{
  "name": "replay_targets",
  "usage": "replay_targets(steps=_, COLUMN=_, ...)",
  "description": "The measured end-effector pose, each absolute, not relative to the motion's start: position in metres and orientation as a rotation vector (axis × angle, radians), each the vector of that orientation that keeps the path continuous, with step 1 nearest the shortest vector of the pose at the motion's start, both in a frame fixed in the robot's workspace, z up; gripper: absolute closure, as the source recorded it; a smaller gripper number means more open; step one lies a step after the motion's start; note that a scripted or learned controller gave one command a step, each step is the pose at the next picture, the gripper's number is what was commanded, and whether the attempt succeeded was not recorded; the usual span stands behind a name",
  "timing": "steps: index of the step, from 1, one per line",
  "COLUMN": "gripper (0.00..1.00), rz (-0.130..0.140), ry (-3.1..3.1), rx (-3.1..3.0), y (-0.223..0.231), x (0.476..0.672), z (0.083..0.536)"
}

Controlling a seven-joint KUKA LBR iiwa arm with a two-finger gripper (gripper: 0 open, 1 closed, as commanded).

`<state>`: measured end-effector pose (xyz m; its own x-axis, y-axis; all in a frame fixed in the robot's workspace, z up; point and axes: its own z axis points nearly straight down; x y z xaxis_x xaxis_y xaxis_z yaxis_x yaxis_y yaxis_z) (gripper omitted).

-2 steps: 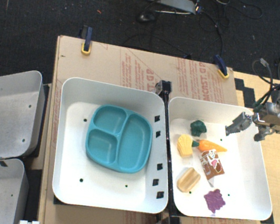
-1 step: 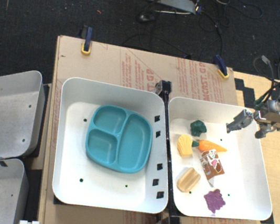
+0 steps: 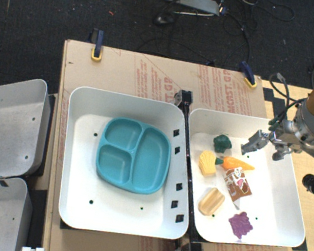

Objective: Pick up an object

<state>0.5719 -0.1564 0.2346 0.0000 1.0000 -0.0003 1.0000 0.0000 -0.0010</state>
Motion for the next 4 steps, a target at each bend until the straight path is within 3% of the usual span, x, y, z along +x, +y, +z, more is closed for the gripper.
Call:
replay_targets(steps=2, gripper=0.00, rz=0.003, ry=-2.219, rx=-2.222, y=-0.164, x=0.577, z=0.145)
replay_targets(steps=3, gripper=1.00, rz=0.000, ry=-2.221, rx=-2.222, y=-0.163, x=0.577, z=0.157)
replay_targets(steps=4, gripper=1.00, rz=-0.003, ry=-2.226, rx=-2.223, y=-0.172, x=0.584, z=0.212)
